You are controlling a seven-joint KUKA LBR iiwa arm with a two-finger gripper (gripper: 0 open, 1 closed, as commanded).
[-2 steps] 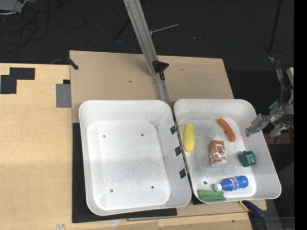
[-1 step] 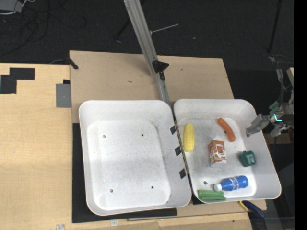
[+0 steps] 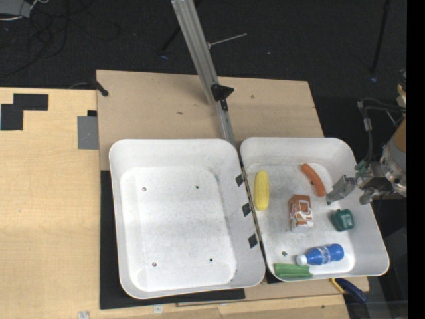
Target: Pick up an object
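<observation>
White bins sitting side by side, the gripper (image 3: 353,189) hovering at the right bin's (image 3: 292,150) right rim.
Its fingers are spreading apart, grasping nothing; just below is lying a green object (image 3: 342,220), with the orange sausage (image 3: 313,179), corn (image 3: 261,190), carton (image 3: 301,212) and blue bottle (image 3: 323,254) nearby.

Two bins, six objects, one gripper

Two white bins: left bin (image 3: 133,161), right bin (image 3: 339,148). One corn cob (image 3: 261,190), carrot (image 3: 313,179), carton (image 3: 301,212), green cup (image 3: 342,220), blue bottle (image 3: 323,254), green pod (image 3: 292,270); one gripper (image 3: 353,190) at three o'clock.
</observation>
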